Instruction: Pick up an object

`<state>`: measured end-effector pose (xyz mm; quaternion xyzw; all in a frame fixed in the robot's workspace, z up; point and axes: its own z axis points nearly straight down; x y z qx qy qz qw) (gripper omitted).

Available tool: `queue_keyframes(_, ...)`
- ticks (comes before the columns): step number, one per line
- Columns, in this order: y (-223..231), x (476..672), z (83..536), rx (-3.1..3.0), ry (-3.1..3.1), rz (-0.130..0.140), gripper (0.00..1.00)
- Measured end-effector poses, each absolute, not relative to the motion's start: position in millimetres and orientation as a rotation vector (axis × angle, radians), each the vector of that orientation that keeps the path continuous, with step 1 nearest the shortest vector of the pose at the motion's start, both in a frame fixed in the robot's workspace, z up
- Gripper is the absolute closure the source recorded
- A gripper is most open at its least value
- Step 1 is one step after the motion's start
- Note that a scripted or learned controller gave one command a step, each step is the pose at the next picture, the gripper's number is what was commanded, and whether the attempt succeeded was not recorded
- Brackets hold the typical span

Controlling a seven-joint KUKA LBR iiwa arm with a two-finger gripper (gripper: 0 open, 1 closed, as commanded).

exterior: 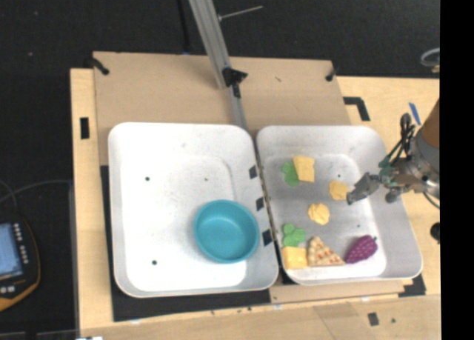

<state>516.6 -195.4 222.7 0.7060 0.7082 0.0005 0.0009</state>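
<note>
The right bin (392, 253) holds several toy food pieces: a yellow block (304, 168) beside a green piece (289, 174), a small yellow piece (338, 190), a pale yellow piece (319, 213), a green piece (293, 235) above a yellow block (295, 258), a pizza slice (323, 252) and purple grapes (361, 249). My gripper (375, 192) hangs over the bin's right side, open, with nothing between its fingers. Its left finger (361, 189) is just right of the small yellow piece.
The left bin (148, 161) holds a blue bowl (224, 230) near its front right corner. A grey metal post (211, 31) rises from behind the bins. A dark handheld device (13, 253) lies at the far left.
</note>
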Motion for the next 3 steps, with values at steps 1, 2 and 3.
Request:
queue_keyframes(1,-196,516.6,223,2.218,2.222,0.002,0.00)
queue_keyframes(2,-188,521.0,175,2.222,2.223,-0.004,0.00)
queue_keyframes(3,-180,519.7,128,2.225,2.221,-0.004,0.00)
